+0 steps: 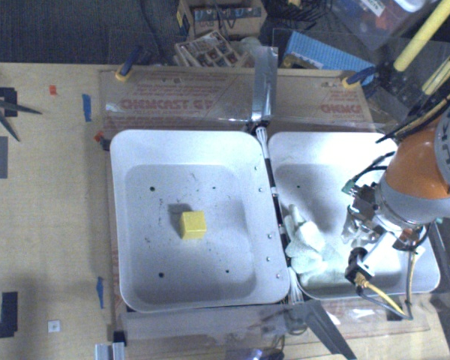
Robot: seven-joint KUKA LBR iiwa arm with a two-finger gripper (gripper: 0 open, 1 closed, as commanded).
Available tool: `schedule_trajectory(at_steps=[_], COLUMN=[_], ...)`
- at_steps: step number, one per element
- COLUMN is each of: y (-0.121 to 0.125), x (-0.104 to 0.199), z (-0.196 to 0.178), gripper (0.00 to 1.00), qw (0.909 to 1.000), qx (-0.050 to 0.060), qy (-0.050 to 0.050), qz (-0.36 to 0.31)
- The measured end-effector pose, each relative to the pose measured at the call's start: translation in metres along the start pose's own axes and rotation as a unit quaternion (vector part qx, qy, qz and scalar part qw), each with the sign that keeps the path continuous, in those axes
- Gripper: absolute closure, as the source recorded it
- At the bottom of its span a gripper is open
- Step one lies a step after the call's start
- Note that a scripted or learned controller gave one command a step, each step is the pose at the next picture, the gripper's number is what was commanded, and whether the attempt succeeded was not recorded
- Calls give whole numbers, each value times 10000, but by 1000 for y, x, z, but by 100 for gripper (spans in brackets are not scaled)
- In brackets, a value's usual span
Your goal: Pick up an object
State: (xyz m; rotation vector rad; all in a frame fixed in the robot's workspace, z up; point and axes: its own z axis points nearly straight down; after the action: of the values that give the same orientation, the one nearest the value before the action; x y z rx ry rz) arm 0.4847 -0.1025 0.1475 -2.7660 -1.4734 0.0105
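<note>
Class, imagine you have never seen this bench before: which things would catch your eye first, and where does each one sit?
The small yellow cube stands out most, alone near the middle of the left white bin. Next comes the grey arm's orange band, over the right white bin, with the gripper below it. Pale crumpled white objects lie against that bin's left wall, hard to tell from the plastic.

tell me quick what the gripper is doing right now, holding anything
Gripper: over the right bin, beside the crumpled white object; whether it is open, closed or holding anything cannot be told.
</note>
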Motion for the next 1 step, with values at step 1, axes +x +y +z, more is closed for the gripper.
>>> schedule_trajectory(at_steps=[1], y=[-46], x=[59], z=[-33], gripper=[100], qw=[10000], qx=[-31], qy=[-7], qz=[-25])
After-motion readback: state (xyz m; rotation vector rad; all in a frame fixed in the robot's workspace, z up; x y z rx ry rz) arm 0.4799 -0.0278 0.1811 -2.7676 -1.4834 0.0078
